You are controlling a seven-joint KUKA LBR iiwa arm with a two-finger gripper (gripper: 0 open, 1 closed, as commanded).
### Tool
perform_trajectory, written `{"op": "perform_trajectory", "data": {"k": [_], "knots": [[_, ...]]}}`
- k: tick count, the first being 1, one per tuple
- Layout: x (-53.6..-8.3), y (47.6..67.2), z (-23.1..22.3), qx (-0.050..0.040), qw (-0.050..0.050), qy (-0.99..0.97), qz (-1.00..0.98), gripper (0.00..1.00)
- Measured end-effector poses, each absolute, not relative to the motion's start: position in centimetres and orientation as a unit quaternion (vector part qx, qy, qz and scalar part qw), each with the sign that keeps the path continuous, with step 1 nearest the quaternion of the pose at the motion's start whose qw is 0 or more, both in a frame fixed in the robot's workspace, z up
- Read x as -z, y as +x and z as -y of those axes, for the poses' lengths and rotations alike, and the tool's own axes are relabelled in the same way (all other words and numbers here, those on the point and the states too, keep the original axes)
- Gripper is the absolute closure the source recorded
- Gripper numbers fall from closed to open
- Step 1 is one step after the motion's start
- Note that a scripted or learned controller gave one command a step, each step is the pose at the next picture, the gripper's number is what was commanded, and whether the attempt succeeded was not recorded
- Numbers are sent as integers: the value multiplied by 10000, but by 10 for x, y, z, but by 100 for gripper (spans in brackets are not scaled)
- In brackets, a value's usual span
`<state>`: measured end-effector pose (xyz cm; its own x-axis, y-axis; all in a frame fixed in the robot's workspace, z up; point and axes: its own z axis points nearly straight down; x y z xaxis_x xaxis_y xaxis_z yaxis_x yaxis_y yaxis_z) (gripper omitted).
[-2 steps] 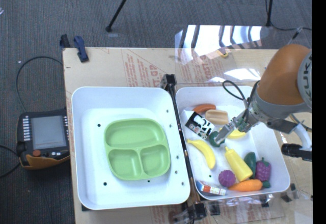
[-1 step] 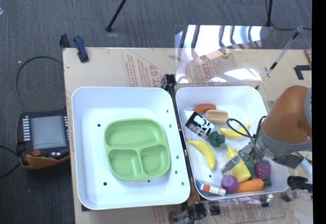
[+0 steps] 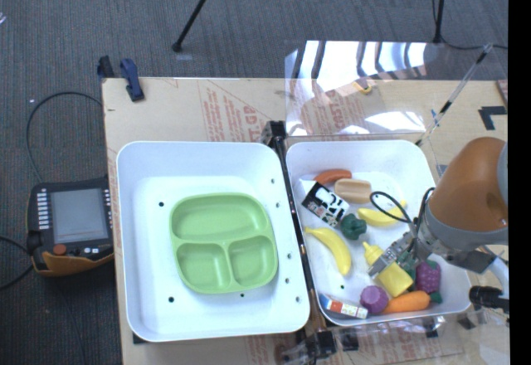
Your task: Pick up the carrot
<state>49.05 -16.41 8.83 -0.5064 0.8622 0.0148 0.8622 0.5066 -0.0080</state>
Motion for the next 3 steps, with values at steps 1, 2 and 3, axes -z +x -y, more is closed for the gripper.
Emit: {"op": "perform_trajectory", "data": {"k": [1,2,3], "knots": [[-83,475,88,-4,51,-5334,8458,100],[-288,479,163,10,-67,-4713,8820,100],[-282,477,161,1,5,-4708,8822,0]]}}
